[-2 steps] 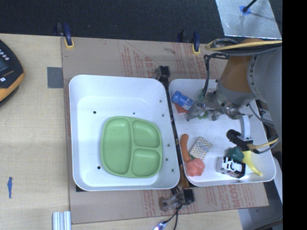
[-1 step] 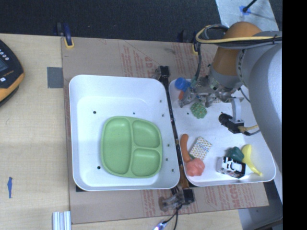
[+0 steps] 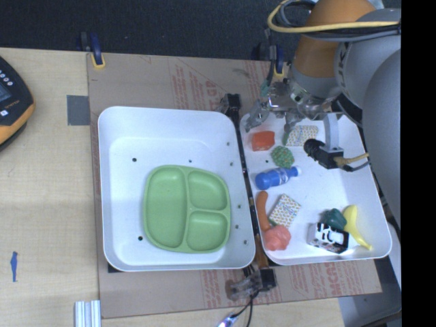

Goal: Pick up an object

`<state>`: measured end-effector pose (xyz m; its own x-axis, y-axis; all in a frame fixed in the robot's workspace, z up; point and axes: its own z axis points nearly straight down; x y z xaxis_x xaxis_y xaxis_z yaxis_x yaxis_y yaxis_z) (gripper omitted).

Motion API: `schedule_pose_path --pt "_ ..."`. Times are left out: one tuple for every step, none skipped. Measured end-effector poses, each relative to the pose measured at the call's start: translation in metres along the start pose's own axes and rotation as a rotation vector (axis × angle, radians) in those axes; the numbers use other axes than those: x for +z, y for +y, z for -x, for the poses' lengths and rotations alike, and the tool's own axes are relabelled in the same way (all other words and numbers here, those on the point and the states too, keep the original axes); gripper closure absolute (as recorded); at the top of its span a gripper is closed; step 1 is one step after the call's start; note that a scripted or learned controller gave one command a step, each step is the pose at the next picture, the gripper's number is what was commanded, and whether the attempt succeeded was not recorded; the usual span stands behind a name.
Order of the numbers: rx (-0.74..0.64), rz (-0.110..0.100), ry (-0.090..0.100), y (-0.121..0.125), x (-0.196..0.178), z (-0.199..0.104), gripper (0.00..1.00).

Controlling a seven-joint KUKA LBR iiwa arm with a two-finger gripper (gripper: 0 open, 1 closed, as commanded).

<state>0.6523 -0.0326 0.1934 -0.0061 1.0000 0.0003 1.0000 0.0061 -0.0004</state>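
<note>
My gripper (image 3: 271, 122) hangs over the far left corner of the right bin (image 3: 379, 203), open, with nothing between its fingers. Just in front of it lies an orange-red block (image 3: 262, 140). A speckled pad (image 3: 302, 135) lies beside its right finger. Nearer the front are a green knobbly ball (image 3: 282, 157), a blue bottle (image 3: 276, 178) on its side, a carrot (image 3: 261, 208), a second speckled pad (image 3: 284, 210) and a salmon-red lump (image 3: 276, 238). In the front right corner sit a banana (image 3: 357, 225), a dark green piece (image 3: 334, 217) and a black-and-white toy (image 3: 331, 238).
The left bin (image 3: 116, 142) holds a green divided plate (image 3: 186, 208). The arm's grey body and orange band (image 3: 327, 26) loom over the far right. A black fitting with a yellow cable (image 3: 325, 154) hangs over the right bin. A yellow-black device (image 3: 10, 107) sits at the bench's left edge.
</note>
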Motion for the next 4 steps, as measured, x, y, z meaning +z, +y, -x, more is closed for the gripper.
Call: schedule_pose_path --pt "0.003 -0.004 -0.002 0.003 0.071 0.072 0.00" --pt "0.002 -0.005 0.000 -0.107 0.102 0.066 0.00" --pt "0.002 -0.002 -0.001 -0.054 0.101 0.082 0.00" --pt "0.001 -0.002 0.000 -0.010 0.101 0.087 0.00"
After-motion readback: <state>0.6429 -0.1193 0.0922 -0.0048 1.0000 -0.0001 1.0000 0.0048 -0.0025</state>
